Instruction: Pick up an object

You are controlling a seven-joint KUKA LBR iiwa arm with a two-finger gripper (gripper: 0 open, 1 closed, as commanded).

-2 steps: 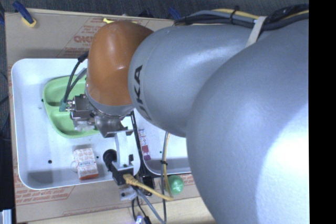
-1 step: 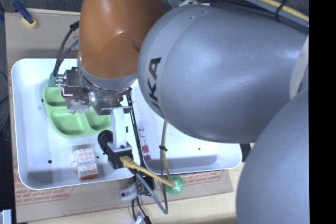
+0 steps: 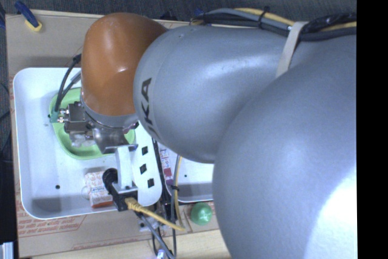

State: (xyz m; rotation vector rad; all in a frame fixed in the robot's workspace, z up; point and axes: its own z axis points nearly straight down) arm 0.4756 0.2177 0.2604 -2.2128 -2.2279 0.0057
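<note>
The grey arm [image 3: 254, 112] reaches in over the left white bin [image 3: 27, 148], its orange band [image 3: 112, 63] sitting directly above the pincer [image 3: 82, 132]. The pincer's metal body hangs low over a lime-green round dish [image 3: 65, 135], which curves around it on the side away from the arm. The wrist hides the tip, so I cannot tell whether the pincer is wide, narrow or holding anything. Just below the pincer in the view, toward the bin's near wall, lies a small printed packet [image 3: 96, 187], apart from the dish and beside a white bracket [image 3: 140, 176] on the wrist. Well off toward the arm's side, a green ball [image 3: 201, 213] rests at the near edge of the right bin [image 3: 195, 178].
</note>
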